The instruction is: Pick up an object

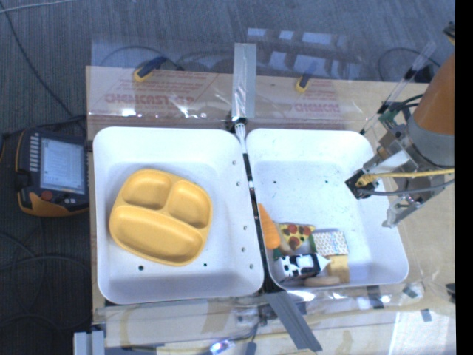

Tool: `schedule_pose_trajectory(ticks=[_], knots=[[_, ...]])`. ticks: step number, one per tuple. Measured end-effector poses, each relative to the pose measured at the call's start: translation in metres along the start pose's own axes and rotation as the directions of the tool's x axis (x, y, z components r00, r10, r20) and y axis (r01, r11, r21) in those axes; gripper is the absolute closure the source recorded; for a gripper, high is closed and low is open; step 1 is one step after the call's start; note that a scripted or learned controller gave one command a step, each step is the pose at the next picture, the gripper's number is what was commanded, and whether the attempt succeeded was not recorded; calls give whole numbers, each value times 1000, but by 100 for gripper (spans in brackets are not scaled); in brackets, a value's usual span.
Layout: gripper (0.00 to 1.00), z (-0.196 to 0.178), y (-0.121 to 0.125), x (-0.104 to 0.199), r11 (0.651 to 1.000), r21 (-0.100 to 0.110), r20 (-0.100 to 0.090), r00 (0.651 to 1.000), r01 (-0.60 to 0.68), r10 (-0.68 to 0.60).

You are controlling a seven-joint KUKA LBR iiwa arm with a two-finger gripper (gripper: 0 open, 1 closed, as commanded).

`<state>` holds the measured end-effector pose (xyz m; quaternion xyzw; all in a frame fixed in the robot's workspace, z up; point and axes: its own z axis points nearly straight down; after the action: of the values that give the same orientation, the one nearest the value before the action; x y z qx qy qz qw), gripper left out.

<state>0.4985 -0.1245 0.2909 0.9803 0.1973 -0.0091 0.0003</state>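
A small heap of toys lies in the near-left corner of the right bin: an orange carrot along the left wall, a pizza slice beside it, a grey patterned block to the right, and a black-and-white cow-patterned piece and a tan piece nearest. The arm hangs over this bin's right edge, well apart from the heap; whether the jaws are open or closed I cannot tell. The left bin holds a yellow divided plate. Both bins sit on the worktop.
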Motion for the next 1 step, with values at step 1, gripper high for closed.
schedule_pose_trajectory(ticks=[1], knots=[[0,111,-75,17,983,3,-8,982,-186,186]])
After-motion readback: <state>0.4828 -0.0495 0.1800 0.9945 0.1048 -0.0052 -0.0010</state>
